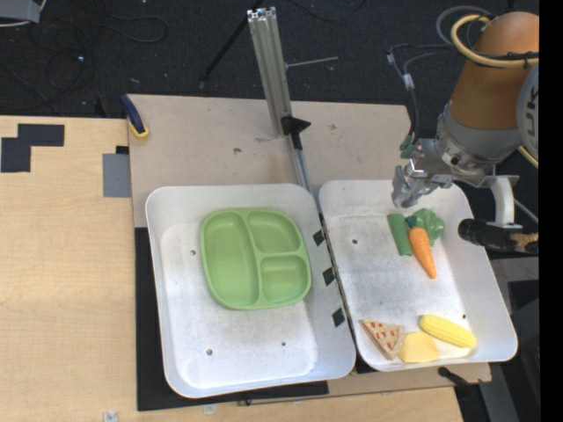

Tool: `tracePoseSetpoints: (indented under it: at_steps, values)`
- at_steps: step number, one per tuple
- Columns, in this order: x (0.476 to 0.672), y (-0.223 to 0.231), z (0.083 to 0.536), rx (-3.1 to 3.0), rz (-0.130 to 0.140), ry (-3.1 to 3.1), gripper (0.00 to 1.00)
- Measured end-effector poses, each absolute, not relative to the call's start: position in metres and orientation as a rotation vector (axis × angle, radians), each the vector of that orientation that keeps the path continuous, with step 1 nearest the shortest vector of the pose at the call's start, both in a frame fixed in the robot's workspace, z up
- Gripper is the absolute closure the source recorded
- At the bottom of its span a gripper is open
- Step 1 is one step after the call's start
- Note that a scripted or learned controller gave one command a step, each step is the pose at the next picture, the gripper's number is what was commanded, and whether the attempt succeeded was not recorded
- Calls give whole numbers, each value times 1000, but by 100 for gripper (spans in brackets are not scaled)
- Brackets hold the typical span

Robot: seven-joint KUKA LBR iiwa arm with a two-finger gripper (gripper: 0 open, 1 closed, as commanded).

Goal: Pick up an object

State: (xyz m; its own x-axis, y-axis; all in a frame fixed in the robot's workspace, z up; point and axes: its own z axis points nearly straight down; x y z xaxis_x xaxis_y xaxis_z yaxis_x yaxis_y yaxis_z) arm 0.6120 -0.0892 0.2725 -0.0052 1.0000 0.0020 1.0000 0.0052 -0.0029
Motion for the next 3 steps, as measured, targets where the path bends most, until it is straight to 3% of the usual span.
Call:
tracePoseSetpoints:
  at_steps: [2,3]
  values:
    - [593,15,266,-2212,3,-2224,100]
    - [595,68,242,-2211,6,-2223,100]
